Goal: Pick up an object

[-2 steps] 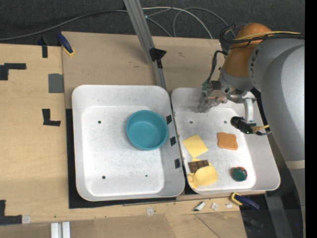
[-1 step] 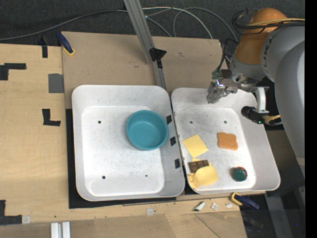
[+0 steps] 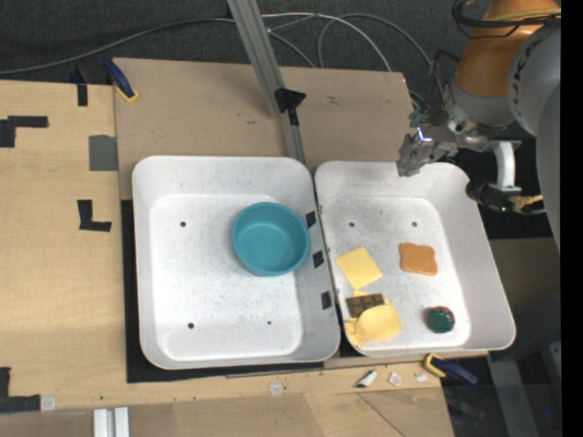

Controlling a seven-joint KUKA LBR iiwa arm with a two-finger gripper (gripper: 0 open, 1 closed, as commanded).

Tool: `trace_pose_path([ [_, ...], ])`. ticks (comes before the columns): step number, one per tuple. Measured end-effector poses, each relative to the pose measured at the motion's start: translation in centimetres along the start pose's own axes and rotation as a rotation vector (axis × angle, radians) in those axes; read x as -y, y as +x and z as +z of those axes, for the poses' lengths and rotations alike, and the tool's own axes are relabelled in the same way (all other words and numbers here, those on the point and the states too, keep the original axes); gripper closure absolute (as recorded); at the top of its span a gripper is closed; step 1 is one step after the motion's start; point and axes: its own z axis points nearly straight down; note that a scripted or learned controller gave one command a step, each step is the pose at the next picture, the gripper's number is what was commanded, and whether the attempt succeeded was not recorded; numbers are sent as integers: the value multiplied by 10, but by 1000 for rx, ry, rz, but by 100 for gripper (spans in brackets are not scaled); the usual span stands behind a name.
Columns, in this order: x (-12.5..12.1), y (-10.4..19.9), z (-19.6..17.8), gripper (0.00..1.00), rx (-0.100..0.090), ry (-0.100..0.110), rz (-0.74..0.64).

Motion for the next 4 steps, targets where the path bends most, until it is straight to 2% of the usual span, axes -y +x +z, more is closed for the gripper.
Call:
trace_pose_path([
  [1, -1, 1, -20, 100, -1, 3, -1],
  [2, 7, 45, -18, 100, -3, 6, -4],
  [3, 32, 102, -22, 100, -3, 7, -5],
  [4, 44, 152, -11, 100, -3, 8, -5],
])
